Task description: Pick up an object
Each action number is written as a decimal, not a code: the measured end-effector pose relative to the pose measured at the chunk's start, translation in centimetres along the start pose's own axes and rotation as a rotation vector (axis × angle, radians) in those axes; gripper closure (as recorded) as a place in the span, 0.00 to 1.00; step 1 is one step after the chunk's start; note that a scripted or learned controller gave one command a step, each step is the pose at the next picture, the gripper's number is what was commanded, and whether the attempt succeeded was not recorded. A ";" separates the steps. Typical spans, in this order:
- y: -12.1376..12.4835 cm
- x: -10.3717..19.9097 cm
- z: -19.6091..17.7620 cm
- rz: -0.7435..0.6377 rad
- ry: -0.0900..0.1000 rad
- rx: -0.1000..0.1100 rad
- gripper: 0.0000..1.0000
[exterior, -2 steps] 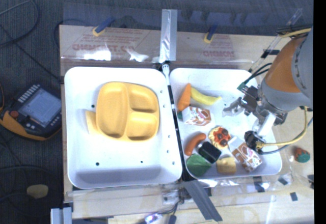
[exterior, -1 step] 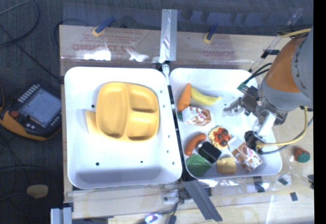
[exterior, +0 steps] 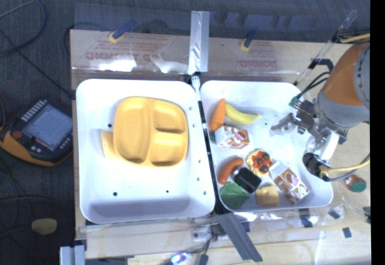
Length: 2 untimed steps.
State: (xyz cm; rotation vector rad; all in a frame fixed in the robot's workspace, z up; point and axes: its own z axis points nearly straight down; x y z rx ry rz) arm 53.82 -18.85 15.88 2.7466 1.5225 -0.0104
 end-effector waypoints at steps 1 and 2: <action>5.4 7.1 1.2 -0.146 0.000 -0.001 0.00; 3.9 12.4 6.9 -0.352 0.002 -0.010 0.00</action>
